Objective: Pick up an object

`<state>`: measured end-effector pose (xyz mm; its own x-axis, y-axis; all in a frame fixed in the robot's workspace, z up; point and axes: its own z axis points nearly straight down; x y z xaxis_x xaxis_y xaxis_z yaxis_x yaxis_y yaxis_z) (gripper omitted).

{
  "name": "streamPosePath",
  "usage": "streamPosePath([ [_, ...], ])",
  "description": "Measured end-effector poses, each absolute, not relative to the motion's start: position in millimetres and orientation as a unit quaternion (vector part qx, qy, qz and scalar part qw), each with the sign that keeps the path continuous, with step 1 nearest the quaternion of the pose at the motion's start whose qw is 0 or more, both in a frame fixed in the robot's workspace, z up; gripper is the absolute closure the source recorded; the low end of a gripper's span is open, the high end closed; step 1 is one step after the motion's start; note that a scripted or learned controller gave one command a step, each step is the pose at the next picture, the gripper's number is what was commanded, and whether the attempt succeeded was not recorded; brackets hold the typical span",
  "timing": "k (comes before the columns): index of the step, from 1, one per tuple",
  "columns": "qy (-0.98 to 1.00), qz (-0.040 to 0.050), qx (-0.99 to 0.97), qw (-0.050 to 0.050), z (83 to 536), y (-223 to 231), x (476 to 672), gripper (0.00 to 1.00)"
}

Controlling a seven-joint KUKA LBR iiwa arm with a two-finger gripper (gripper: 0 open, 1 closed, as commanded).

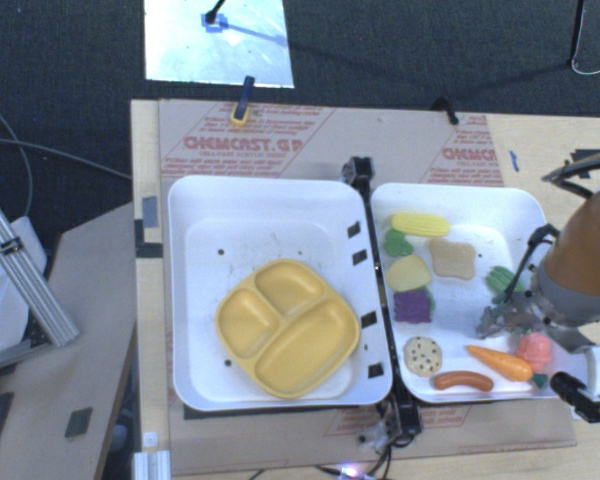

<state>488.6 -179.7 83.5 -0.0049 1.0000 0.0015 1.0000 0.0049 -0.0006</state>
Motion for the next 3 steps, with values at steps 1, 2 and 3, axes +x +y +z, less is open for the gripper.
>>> streamPosePath([
  [1,-0.709,-0.0011,-0.705,-0.002,85.1,-204.7,526.3,1.0],
  [2,-0.709,-0.0009,-0.705,-0.001,84.7,-187.9,530.8,1.0],
  [3,-0.709,-0.0004,-0.705,0.0,84.1,-163.4,533.3,1.0],
])
